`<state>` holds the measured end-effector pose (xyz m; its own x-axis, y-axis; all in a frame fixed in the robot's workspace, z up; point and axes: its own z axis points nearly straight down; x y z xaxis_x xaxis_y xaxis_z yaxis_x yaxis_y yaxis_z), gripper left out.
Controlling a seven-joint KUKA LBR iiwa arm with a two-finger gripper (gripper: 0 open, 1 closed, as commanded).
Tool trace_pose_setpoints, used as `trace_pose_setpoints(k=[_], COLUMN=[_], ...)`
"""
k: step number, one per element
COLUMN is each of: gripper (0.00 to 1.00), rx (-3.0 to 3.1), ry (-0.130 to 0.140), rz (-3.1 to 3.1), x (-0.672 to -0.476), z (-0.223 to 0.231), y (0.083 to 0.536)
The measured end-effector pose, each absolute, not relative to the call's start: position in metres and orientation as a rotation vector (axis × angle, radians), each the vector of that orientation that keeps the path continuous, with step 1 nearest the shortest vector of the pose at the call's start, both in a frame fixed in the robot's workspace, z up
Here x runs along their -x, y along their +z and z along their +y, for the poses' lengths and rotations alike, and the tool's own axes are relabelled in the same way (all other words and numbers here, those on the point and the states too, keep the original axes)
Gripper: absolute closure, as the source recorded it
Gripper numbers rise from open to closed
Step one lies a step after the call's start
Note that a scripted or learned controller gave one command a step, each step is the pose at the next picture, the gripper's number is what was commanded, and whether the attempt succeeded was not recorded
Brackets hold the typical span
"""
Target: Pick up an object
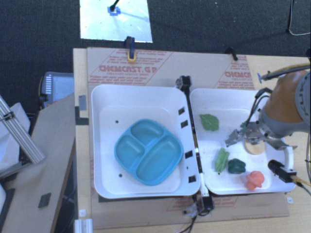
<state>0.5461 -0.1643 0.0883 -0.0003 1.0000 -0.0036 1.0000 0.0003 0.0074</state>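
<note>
progress: nothing lifted yet as far as i see; the grasp is left to do.
gripper [245, 139]: low in the right bin [214, 98], over a tan disc [255, 147]; i cannot tell its state.
candidates: green leaf [210, 122], green pod [222, 159], dark green piece [236, 166], pink piece [254, 179] lie loose.

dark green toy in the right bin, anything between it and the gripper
Nothing visible stands between them. The dark green rounded toy lies on the floor of the right white bin, below and left of the gripper in the camera view. A light green pod-shaped toy lies beside it on its left, off that path.
</note>
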Motion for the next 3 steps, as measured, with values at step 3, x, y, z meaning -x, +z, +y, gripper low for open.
trace_pose_setpoints(k=[3], gripper=[1.00], rx=[-2.213], ry=[0.005], rz=[2.222], x=[-0.541], z=[-0.159], y=[0.209])
